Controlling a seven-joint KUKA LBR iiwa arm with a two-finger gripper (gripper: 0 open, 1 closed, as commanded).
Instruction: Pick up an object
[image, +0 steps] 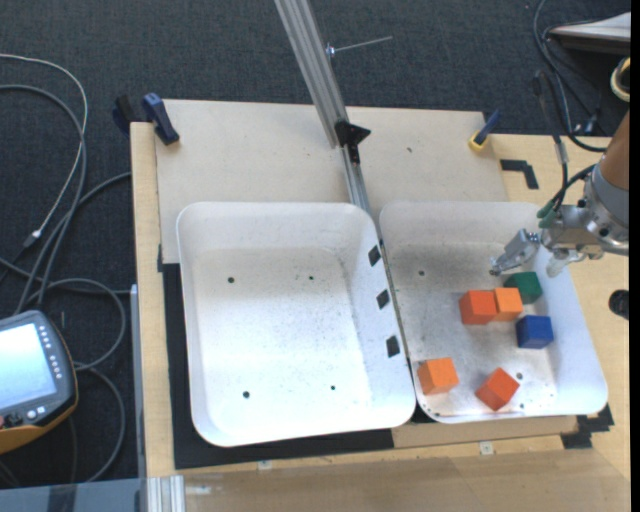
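I see the gripper (528, 258) hanging at the green block's (526, 287) twelve o'clock, fingers spread wide and holding nothing, probably lined up to descend onto it.

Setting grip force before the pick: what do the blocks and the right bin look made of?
The blocks, such as the orange block and blue block, look like painted wood or hard plastic: sharp edges, flat matte colour. The right bin looks like thin moulded white plastic, with rounded corners and a scuffed, speckled floor.
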